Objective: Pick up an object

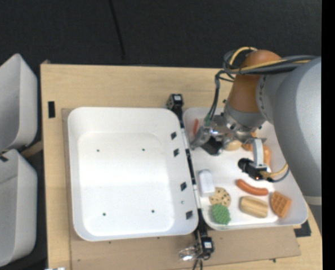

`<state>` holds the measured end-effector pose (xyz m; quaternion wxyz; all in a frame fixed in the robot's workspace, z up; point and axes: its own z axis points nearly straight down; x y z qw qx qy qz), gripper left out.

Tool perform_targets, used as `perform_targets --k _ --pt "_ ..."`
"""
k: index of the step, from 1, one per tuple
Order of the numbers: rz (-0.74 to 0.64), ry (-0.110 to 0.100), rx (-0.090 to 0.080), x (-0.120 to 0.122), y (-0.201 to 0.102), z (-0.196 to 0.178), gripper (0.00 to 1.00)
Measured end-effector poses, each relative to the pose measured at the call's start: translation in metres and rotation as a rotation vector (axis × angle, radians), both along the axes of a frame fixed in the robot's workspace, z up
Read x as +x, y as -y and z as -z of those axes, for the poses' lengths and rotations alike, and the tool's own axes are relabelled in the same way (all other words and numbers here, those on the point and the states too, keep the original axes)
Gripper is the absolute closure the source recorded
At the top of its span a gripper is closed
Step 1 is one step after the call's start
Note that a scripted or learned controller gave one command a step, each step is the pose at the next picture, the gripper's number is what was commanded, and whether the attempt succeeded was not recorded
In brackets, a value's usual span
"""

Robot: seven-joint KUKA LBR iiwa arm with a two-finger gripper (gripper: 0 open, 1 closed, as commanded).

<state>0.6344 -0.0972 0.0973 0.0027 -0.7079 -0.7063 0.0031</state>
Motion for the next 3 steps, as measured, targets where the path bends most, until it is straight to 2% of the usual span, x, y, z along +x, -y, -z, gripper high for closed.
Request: perform_targets --k 1,2,3 --pt "-0.005 -0.001 0.001 0.045 0.005 0.000 0.00" --pt "0.000 -0.001 0.000 -0.020 0.000 0.000 0.00" --pt "-0.004 0.007 0.001 0.009 -0.001 0.000 0.00"
